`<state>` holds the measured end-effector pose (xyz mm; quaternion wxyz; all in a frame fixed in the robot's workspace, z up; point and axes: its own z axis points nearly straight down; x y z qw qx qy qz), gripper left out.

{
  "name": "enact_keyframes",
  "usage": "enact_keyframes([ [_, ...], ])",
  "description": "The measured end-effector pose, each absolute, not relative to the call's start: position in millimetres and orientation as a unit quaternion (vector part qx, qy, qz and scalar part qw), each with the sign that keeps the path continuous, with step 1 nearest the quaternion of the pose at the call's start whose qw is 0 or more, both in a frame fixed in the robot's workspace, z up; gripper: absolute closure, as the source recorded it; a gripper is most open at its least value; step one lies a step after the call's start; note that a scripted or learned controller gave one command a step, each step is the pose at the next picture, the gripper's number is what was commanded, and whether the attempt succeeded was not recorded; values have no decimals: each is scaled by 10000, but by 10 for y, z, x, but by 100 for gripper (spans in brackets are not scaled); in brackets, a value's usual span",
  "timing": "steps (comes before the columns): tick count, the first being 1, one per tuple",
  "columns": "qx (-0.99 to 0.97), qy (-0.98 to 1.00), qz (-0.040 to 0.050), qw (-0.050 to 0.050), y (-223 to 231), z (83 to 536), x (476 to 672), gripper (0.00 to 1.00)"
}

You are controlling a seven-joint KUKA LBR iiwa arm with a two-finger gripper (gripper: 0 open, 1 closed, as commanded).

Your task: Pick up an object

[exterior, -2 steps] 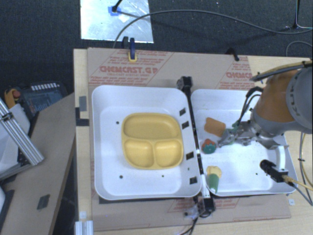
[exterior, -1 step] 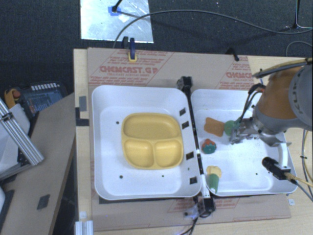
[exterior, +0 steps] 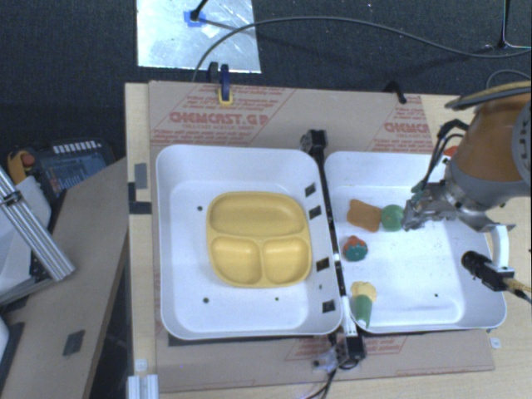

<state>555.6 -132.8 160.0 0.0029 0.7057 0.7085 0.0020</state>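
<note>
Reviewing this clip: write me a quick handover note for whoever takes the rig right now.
Hand: low in the right bin, right beside the green ball; finger state unclear, nothing visibly held.
Right bin items: green ball touching the orange-brown piece, the red-and-teal toy below, the yellow-and-green toy near the front.
Left bin: yellow divided tray.
Done: approach. Left: grasp and lift.

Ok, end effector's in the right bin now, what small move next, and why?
Probably ease the end effector slightly toward the green ball and lower it. It sits just beside the ball, which touches the orange-brown piece in the right bin. Nothing is visibly between its fingers yet, so centring over the ball looks sensible before closing.
</note>
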Motion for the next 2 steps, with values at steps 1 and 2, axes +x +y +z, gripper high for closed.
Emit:
enact_keyframes([
  [1,7057,7085,17,30,-1377,2046,5583,100],
  [2,7056,7086,9,15,-1379,2125,5594,100],
])
